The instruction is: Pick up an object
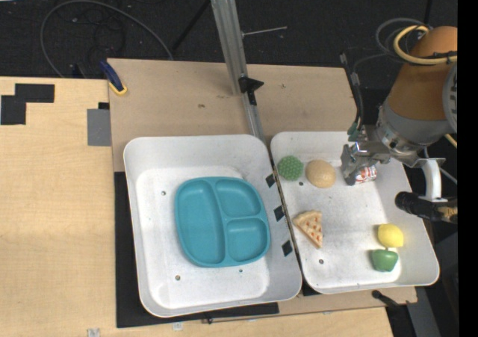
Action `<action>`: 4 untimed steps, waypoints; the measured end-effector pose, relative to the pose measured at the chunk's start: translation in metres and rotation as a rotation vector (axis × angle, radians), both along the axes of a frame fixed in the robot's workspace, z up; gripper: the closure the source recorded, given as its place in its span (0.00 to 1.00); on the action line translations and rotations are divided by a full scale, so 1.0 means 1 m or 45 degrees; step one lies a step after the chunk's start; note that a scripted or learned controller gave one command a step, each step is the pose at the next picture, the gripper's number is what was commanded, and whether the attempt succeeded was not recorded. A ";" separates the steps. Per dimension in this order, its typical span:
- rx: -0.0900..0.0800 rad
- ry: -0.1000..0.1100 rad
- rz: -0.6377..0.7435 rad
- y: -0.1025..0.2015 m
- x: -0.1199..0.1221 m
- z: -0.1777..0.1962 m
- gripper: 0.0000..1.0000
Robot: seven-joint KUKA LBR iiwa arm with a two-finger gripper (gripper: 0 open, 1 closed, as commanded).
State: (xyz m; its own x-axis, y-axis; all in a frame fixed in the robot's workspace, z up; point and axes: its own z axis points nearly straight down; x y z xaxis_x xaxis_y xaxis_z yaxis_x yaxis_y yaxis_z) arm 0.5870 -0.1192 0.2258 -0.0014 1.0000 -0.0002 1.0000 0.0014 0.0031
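Small red-and-white crumpled packet (pixel 365 174) in the right white bin (pixel 418 272), with the gripper (pixel 355 167) sitting down over it.

The packet is lying near the bin's far edge, just right of a tan rounded bun-like piece (pixel 321 173), and the grey arm is reaching in from the right so its dark fingers are pressing at the packet's left side; whether they are closing on it or merely touching cannot be told, and the packet looks to be resting on the bin floor. A green bumpy ball (pixel 290 168), a pizza-slice toy (pixel 310 227), a yellow lemon (pixel 390 235) and a green pepper-like piece (pixel 384 259) are lying well apart, leaving room around the target. The teal divided tray (pixel 222 220) is occupying the left bin (pixel 149 171) on the worktop.
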 end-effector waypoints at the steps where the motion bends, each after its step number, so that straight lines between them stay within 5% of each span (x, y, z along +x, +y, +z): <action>1: 0.001 0.006 0.000 -0.001 0.000 0.005 1.00; 4: 0.003 0.010 0.005 0.163 -0.032 0.020 1.00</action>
State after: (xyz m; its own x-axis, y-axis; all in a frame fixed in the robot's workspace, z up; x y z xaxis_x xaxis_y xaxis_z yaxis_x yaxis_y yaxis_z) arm 0.5554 0.0437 0.2456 -0.0052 1.0000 0.0020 1.0000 0.0052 -0.0045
